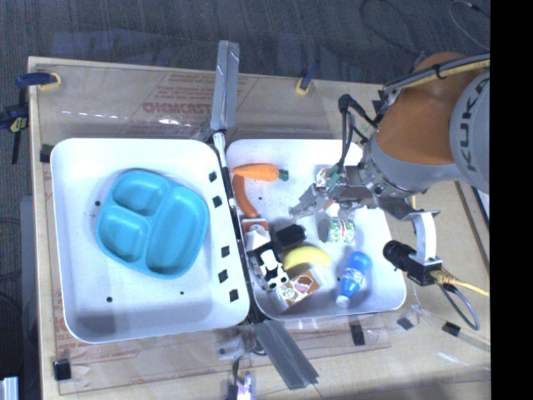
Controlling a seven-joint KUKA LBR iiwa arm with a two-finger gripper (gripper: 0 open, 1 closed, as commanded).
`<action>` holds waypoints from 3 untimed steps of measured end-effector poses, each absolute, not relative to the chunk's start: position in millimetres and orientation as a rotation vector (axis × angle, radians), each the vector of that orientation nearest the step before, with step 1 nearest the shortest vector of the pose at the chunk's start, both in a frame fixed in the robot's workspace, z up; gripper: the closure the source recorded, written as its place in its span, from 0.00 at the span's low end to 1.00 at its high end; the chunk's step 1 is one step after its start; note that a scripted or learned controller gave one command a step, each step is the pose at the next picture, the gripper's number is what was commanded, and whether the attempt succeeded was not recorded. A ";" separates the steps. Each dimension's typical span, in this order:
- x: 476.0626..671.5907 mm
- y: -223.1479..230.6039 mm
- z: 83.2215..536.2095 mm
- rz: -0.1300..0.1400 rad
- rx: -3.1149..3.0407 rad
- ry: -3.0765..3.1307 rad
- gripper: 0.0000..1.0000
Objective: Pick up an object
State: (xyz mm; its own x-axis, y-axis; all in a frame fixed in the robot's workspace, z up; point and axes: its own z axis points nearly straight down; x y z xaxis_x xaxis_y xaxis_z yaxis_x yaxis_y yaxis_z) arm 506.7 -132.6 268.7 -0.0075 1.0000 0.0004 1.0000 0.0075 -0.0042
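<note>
Glossy blue plastic tray (pixel 153 222); smooth white plastic bins (pixel 75 307).

Light is even and fairly bright from overhead, and both white bins (pixel 75 223) read almost washed out. Soft shadow pools along the left bin's near wall. Streaks of glare cross the clear sheet (pixel 166 98) at the bench's far edge. Detail is slightly soft throughout; the surrounding floor (pixel 125 15) stays dim.
</note>
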 end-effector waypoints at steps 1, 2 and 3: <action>476.3 -211.4 210.2 0.003 -2.110 -2.325 0.00; 525.0 -211.4 107.6 -0.011 -2.174 -2.281 0.00; 621.4 -212.0 103.9 -0.013 -2.157 -2.307 0.00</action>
